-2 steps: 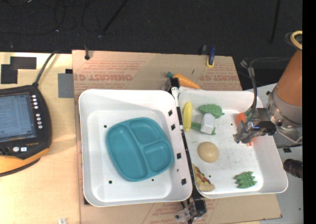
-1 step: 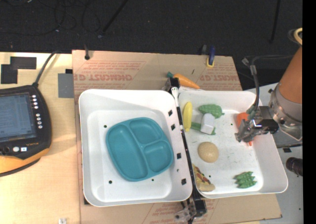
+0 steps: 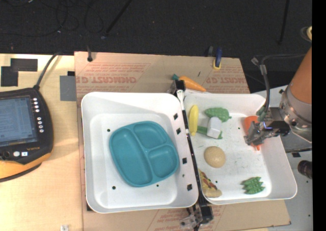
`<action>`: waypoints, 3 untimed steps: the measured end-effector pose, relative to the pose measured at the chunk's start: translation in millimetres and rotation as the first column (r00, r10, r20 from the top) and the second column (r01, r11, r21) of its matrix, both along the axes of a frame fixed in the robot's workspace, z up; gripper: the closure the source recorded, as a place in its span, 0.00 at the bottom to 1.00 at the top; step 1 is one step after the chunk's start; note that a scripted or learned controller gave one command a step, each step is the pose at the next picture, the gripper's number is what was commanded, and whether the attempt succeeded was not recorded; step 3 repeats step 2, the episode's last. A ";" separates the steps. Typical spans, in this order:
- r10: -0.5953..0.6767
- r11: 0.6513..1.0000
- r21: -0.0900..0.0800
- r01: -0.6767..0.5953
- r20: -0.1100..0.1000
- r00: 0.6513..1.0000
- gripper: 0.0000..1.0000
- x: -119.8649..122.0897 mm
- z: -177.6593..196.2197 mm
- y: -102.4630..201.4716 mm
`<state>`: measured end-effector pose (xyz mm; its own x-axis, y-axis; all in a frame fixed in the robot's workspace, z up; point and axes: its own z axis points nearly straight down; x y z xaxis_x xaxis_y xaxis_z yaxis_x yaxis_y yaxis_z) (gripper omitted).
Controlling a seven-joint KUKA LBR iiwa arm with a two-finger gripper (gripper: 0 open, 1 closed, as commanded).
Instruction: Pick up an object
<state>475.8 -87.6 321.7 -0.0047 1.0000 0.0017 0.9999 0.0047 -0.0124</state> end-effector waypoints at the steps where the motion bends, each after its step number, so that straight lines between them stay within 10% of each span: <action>1: -0.011 1.000 -0.003 0.011 0.007 1.000 1.00 -1.2 -25.0 -72.0; 3: -0.004 1.000 0.000 0.004 0.009 1.000 1.00 -0.1 -30.0 -52.3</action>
